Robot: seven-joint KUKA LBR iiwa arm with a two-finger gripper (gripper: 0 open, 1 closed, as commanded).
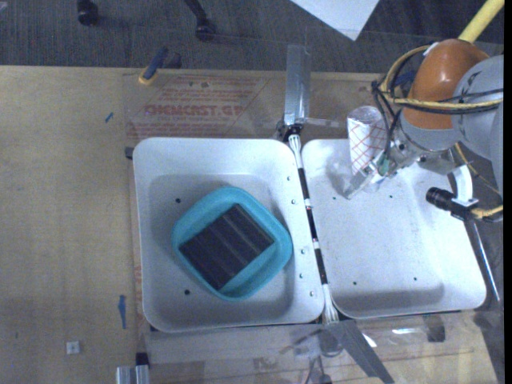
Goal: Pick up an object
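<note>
The claw (362,181) hangs low over the right bin (400,286), its grip state impossible to tell, a red-checked white cup (364,138) against it; the blue container (232,242), an alternative pick, sits in the left bin (160,174); the arm seems mid-grasp; lifting should confirm capture.

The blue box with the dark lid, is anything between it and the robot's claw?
Yes. The blue box lies in the left bin, while the gripper is over the right bin. The bins' meeting rims lie between them, and a white paper cup with red checks is at the gripper.
</note>
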